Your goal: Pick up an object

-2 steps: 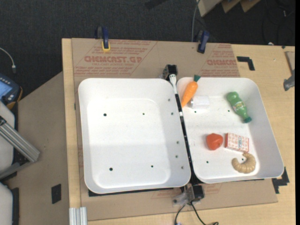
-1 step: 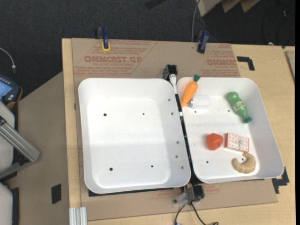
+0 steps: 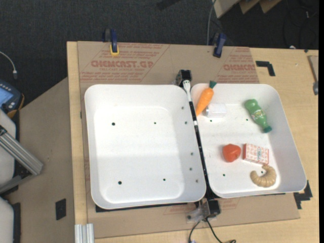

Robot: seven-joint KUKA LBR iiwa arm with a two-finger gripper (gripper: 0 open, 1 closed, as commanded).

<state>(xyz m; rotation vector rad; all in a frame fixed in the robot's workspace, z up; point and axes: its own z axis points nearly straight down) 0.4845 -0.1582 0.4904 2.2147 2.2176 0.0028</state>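
Note:
The right bin (image 3: 283, 116) holds several objects. An orange carrot (image 3: 204, 99) lies at its far left corner, with a small white block (image 3: 216, 111) beside it. A green bottle (image 3: 257, 115) lies tilted toward the far right. Near the front sit a red tomato-like piece (image 3: 231, 153), a pink and white box (image 3: 256, 154) and a tan croissant-shaped piece (image 3: 265, 177).
The left bin (image 3: 96, 130) sits beside the right one on a cardboard sheet (image 3: 152, 59). Two clamps (image 3: 113, 40) (image 3: 219, 43) hold the sheet's far edge. A black cable fitting (image 3: 184, 77) stands between the bins at the back.

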